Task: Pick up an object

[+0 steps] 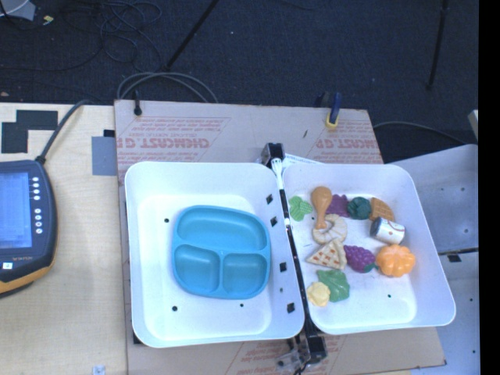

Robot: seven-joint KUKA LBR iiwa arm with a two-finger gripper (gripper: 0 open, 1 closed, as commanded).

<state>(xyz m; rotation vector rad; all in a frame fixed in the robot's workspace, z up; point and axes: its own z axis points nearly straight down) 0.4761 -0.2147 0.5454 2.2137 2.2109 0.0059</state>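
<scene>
Toys [348, 237] crowd the right bin [426, 303], ready for picking; the blue tray [221, 251] waits in the left bin [148, 303]; the pincer's state cannot be told

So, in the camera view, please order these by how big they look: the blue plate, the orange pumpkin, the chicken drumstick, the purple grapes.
1. blue plate, by far
2. orange pumpkin
3. chicken drumstick and purple grapes: too alike to rank
</scene>
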